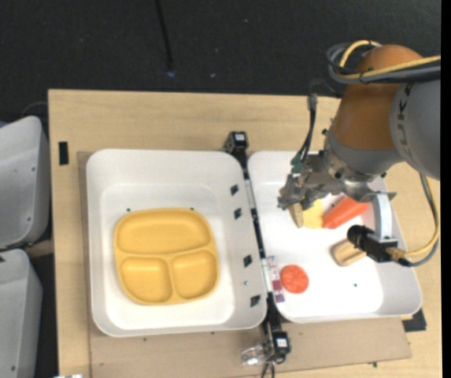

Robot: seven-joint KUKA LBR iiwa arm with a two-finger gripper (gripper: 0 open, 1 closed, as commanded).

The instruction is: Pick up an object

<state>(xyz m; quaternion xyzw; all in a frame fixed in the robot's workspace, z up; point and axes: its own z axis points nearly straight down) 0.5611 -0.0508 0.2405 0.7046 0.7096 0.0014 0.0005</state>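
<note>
My gripper (pixel 301 205) hangs low over the upper part of the right bin (pixel 367 302), under the grey and orange wrist. Just below and to its right lies a small yellow piece (pixel 314 217), touching or very close to the gripper's tip. An orange, carrot-like piece (pixel 345 211) rests beside the yellow one, partly under the wrist. A red round object (pixel 293 279) sits apart near the bin's lower left side. I see nothing clearly held.
The left bin (pixel 99 235) holds a yellow divided plate (pixel 165 254) with three compartments. A raised rim with black clips runs between the two bins (pixel 250 227). Bare bin floor lies at the lower right of the right bin.
</note>
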